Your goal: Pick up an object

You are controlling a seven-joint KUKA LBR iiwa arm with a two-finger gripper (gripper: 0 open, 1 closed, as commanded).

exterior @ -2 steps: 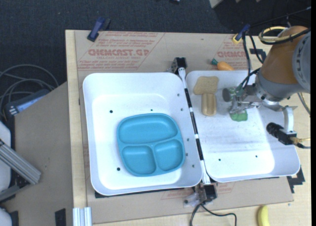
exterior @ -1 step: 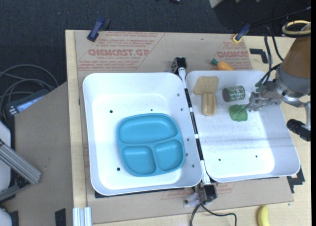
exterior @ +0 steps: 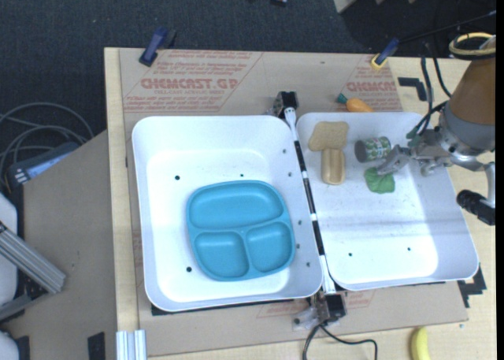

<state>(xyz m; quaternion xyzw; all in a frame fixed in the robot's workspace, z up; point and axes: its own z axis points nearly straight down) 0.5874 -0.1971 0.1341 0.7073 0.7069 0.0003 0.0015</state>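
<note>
- The gripper (exterior: 391,165) is seen low in the right bin (exterior: 409,252), between the can (exterior: 372,148) and the green piece (exterior: 381,182).
- Finger state: it cannot be told whether the fingers are open or shut; the grey fingertips blur together above the green piece. Nothing is seen held between them.
- Candidate things are grouped in the far half of the right bin: the green piece just beside the fingertips, the can lying on its side just behind it, and the brush (exterior: 330,148) further left, near the divider.
- The left bin (exterior: 157,209) carries a blue tray (exterior: 239,228), well apart from the gripper.
- Risk 1: the can may be nudged and rolled, since it lies on its side close to the fingertips; a slightly offset closure would cause this.
- Risk 2: the green piece is low and small, so it may be pushed along the floor rather than clamped if the fingers close too high.
- Risk 3: both things may be caught at once, or neither, because they lie near each other.
- Arm pose: the arm (exterior: 472,106) is reached in from the right over the bin's far right corner, with the wrist bent so that the gripper is directed leftward and down toward the bin floor.
</note>
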